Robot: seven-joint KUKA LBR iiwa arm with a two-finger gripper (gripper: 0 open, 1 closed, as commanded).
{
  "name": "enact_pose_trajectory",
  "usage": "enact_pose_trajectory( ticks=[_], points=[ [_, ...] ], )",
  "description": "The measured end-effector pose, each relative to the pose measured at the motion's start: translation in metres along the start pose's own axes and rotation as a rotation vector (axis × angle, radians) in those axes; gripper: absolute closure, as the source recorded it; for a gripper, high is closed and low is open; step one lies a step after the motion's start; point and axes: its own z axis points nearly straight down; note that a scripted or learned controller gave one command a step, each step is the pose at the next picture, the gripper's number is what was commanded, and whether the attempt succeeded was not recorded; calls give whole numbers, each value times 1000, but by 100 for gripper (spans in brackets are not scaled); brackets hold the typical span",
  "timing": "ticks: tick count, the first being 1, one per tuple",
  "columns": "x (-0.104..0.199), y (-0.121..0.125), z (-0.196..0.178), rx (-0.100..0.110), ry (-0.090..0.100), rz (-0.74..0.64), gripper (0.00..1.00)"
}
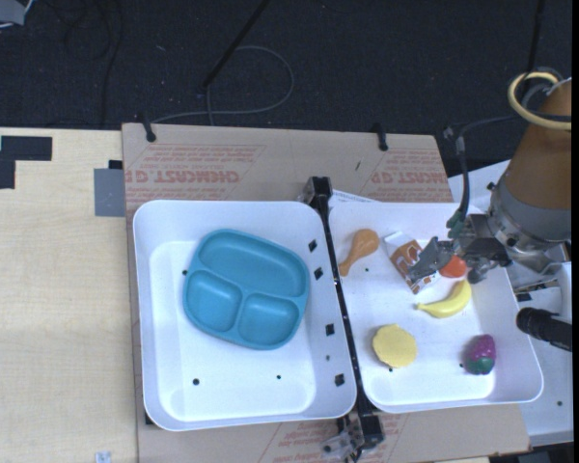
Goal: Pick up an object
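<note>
The right bin holds several toy foods. There is a tan drumstick, a brown packet, a small red-orange piece, a yellow banana, a round yellow piece and a purple piece with a green end. My gripper is low over the bin's upper right part, just above the banana. It is open, with its dark fingers on either side of the red-orange piece. Whether they touch the piece I cannot tell.
The left bin holds a blue divided plate. A black divider runs between the two bins. The arm's grey and orange body overhangs the right bin's far right corner. Brown cardboard lies behind the bins.
</note>
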Motion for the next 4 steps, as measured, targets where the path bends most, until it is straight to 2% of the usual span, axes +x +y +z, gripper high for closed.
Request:
enact_pose_trajectory(
  ticks=[1,2,4],
  points=[
    [0,2,-5,-10,-1,-1,0],
    [9,7,48,-3,0,0,0],
    [12,-6,171,-2,1,0,0]
  ],
)
